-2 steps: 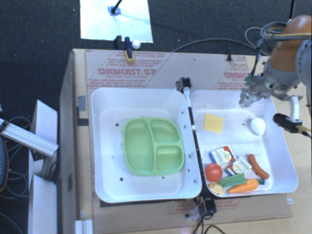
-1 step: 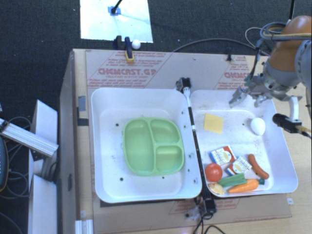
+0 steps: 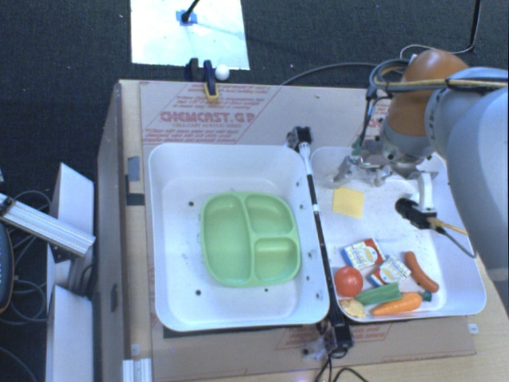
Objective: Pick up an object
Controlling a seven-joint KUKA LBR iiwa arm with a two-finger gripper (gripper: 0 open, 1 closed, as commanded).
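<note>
The gripper (image 3: 363,173) hangs low over the far end of the right bin (image 3: 469,293), a smooth white plastic tub. Its thin metal fingers (image 3: 345,170) look spread apart with nothing between them, though glare makes the tips hard to read. Just beside it, on the near side, a flat, matte yellow square slice (image 3: 348,202) lies alone on the bin floor. Well beyond that, at the bin's near end, sits a tight heap of toy food: two small printed cartons (image 3: 362,255), a glossy round tomato (image 3: 348,281), a red sausage (image 3: 421,271), a tapered orange carrot (image 3: 398,303) and a green vegetable (image 3: 378,294) half buried among them. Across the divider, the left bin (image 3: 159,213) holds a pale green plate (image 3: 250,239) with three compartments and rounded corners
</note>
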